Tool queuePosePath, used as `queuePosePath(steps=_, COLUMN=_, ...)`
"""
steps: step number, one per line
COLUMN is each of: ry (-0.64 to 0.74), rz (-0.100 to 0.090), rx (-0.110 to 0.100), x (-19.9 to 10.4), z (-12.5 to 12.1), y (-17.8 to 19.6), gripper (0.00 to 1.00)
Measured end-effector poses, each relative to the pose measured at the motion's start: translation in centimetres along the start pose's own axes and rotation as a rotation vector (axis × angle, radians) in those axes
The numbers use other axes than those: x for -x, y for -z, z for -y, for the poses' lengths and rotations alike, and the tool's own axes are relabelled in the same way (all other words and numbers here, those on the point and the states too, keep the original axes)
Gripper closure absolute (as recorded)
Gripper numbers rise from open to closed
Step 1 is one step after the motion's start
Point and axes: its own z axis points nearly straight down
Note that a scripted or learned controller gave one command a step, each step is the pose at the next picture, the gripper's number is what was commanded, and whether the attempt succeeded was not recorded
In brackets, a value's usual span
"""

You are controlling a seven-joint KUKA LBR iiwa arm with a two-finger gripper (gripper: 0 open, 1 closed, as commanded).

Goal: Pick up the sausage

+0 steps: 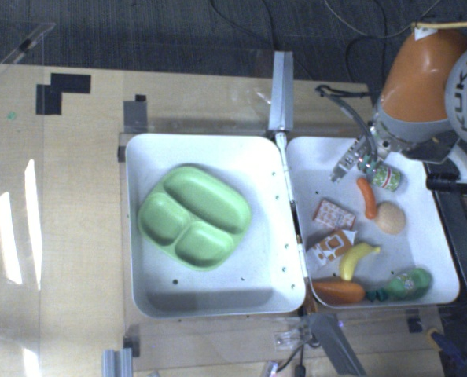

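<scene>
Just below the pincer (358, 160), in the right bin (446, 285), lies the sausage (366, 198), an orange-red stick running away from the fingertips toward the near side of the bin. The pincer hangs over the far part of this bin; whether it is open or closed, I cannot tell, and nothing is seen held in it. Touching its right side stands a small can (387, 178) with a green label, tipped a little. Below and to the right of the pincer, just beside the sausage's lower end, sits a pale round bun (390, 218). Further below are 2 small cartons (332, 212), then a yellow banana (355, 258), an orange vegetable (338, 291) against the near wall, and a green item (409, 283) in the near right corner. Well to the left of the pincer, past the divider, the left bin (143, 297) holds a green plate (195, 217) with 3 compartments.
</scene>
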Motion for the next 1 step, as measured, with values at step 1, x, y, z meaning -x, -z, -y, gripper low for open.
queuePosePath(steps=1, ry=0.116, rz=0.005, rx=0.001, x=4.46, z=6.27, y=-9.98, gripper=1.0)
